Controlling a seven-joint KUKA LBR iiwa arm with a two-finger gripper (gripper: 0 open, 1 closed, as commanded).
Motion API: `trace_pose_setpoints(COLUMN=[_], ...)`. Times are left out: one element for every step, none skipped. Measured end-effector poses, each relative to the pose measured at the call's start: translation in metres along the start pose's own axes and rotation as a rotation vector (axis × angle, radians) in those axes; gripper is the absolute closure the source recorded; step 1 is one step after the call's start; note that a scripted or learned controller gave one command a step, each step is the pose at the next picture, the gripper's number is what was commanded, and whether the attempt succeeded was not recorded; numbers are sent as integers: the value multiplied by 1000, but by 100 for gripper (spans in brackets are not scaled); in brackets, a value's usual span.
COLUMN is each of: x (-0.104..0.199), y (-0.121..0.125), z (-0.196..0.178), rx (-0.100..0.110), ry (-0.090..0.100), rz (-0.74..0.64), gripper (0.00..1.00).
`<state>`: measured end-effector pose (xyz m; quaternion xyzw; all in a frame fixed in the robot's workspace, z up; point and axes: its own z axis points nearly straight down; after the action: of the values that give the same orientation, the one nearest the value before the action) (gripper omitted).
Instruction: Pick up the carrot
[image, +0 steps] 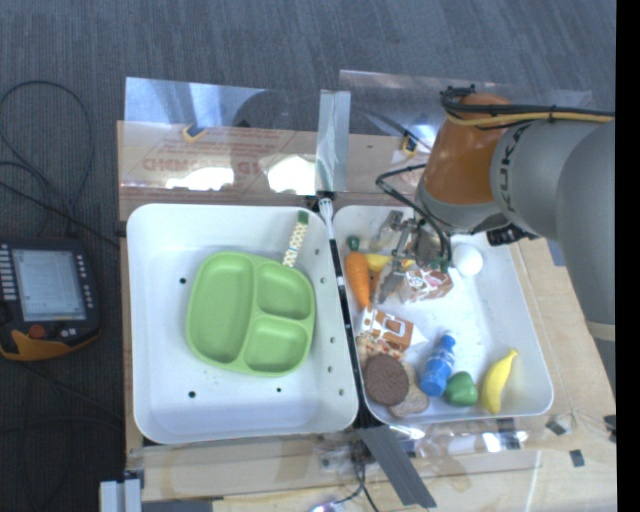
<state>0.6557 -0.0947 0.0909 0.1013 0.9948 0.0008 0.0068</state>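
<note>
The orange carrot (357, 279) lies lengthwise in the right bin (530, 330), close to that bin's left wall and near its back. My gripper (402, 256) hangs over the back of the same bin, just right of the carrot's top end, above a small yellow item (377, 263). The carrot rests on the bin floor, apart from the gripper. The grey arm with its orange band (462, 160) comes in from the upper right.
Right of the gripper lie a brown snack packet (432, 284) and a white egg (467, 262). Toward the front are a waffle packet (386, 333), a dark cookie (385, 380), a blue bottle (437, 365), a green pepper (461, 388) and a banana (498, 380). The left bin (160, 400) holds a green divided plate (250, 312).
</note>
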Motion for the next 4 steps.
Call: trace_pose_setpoints(x=[-6,-7,-19,-13], y=[-11,-10,-18,-113], z=[0,-12,-37,-113], rx=[3,4,0,6], ry=[-3,-3,7,3], rz=[-324,-324,-288,-305], gripper=[0,100,100,100])
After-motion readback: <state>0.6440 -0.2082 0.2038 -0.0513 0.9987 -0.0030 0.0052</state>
